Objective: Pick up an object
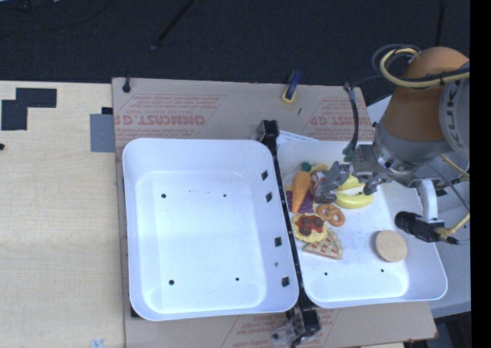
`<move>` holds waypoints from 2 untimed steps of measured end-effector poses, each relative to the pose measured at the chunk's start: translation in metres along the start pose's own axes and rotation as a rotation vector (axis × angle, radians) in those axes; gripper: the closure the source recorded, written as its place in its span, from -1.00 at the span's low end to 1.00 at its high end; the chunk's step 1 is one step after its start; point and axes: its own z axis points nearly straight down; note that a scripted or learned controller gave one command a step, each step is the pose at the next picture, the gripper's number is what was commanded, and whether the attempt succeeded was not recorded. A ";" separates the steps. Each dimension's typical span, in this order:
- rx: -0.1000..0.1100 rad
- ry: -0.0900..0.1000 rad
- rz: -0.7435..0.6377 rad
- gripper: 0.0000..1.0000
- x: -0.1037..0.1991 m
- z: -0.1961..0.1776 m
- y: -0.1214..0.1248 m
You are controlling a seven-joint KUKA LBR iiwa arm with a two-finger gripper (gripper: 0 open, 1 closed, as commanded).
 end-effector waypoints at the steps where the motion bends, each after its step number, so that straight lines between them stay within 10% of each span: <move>1: 0.003 0.002 0.004 -1.00 -0.020 0.094 -0.069; 2: -0.002 -0.003 0.002 -1.00 0.000 0.105 0.005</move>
